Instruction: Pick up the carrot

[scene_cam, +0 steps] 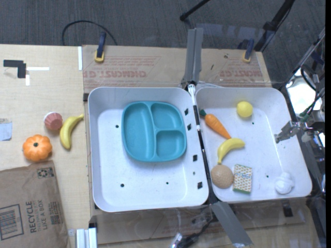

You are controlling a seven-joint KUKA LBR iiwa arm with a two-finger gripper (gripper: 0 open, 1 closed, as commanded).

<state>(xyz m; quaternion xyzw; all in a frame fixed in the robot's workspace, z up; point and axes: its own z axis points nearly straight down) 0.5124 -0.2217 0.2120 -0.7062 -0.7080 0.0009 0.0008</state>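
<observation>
Carrot [216, 126] loose in right bin [269, 96]; gripper [286, 134] state unclear; paper bag [28, 205] reads "RECYCLE".

Right bin [279, 138]: carrot [216, 125] by its left wall, lemon [244, 109] behind-right, banana [229, 149] in front; divided tray [154, 131] in left bin [103, 154].
</observation>
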